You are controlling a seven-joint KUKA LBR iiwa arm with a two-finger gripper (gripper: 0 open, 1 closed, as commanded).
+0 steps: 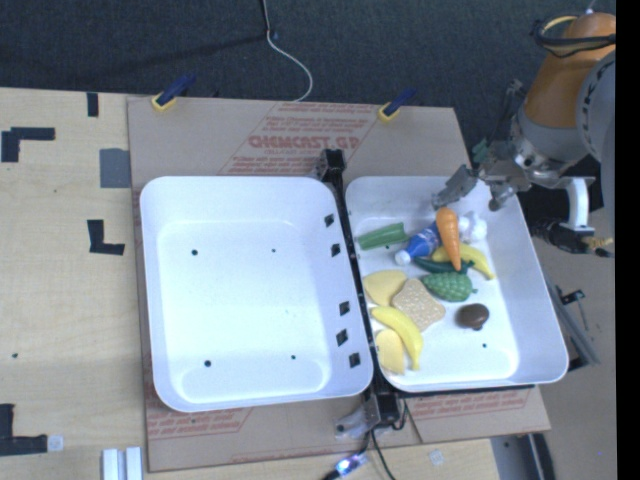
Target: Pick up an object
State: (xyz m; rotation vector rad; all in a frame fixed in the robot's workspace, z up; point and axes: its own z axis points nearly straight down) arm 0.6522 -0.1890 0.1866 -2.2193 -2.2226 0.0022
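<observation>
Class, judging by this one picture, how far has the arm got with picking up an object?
Done: the gripper has reached the right bin, near its far edge. In hand: nothing visible between its fingers. Left: grasping and lifting something; the carrot and banana lie in the bin.

Two white bins: the left bin [170, 208] and the right bin [520, 268]. In the right one lie two bananas [400, 330] [478, 260], one carrot [450, 236], one cracker [418, 303], one brown ball [473, 316], one green stick [381, 236] and one blue bottle [420, 243].
</observation>
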